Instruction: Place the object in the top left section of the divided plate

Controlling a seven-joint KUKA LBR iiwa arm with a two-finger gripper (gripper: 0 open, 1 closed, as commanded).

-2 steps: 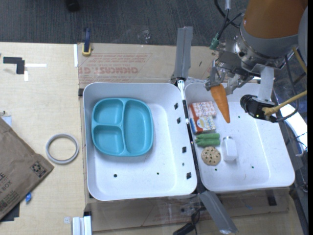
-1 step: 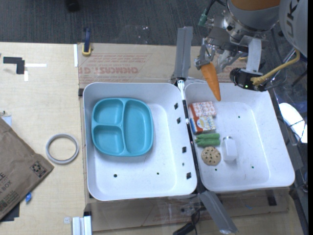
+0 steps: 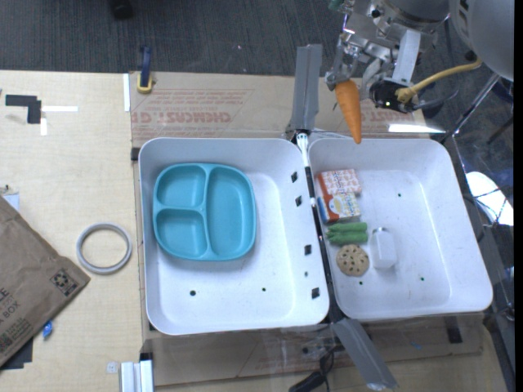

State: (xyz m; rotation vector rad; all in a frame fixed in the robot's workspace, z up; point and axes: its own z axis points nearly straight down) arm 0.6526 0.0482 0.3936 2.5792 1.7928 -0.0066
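Camera view
Gripper [image 3: 350,78]: we see its jaws closed on the carrot's top, above the right bin's [image 3: 425,300] far rim.
Carrot [image 3: 350,110]: hangs tip-down, right of the divided plate [image 3: 204,212].
Divided plate: in the left bin [image 3: 229,313].

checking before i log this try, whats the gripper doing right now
Gripper: shut on the carrot, which hangs point-down above the back rim of the right bin.
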